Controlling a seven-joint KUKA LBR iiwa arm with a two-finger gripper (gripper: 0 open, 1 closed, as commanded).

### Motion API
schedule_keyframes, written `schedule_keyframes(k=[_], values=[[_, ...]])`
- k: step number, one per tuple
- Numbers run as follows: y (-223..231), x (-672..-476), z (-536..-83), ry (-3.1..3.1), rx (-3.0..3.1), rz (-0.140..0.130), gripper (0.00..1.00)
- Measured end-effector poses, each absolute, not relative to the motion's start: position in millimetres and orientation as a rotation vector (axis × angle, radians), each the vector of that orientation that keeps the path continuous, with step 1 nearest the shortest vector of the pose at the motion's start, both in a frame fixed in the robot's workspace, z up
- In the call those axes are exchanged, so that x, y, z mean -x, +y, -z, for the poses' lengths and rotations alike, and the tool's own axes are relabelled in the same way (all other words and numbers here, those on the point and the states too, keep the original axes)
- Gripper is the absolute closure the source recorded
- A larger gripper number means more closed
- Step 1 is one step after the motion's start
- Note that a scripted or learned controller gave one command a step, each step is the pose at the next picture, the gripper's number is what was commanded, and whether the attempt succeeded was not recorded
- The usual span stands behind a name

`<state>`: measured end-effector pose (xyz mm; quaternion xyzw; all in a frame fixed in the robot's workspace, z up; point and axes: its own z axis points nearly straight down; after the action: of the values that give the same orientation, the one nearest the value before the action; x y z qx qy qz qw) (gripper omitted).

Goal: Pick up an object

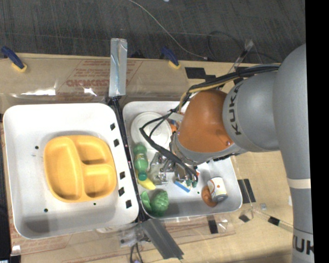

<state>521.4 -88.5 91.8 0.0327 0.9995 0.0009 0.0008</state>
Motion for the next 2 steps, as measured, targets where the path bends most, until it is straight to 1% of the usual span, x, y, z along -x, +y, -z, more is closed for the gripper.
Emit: schedule_keyframes(k=[1,2], values=[[-41.8,-624.3,-262.8,3.126,-0.059,0.000,1.00],[-40.7,-623.6,-268.9,3.133,-0.050,0.002,1.00]])
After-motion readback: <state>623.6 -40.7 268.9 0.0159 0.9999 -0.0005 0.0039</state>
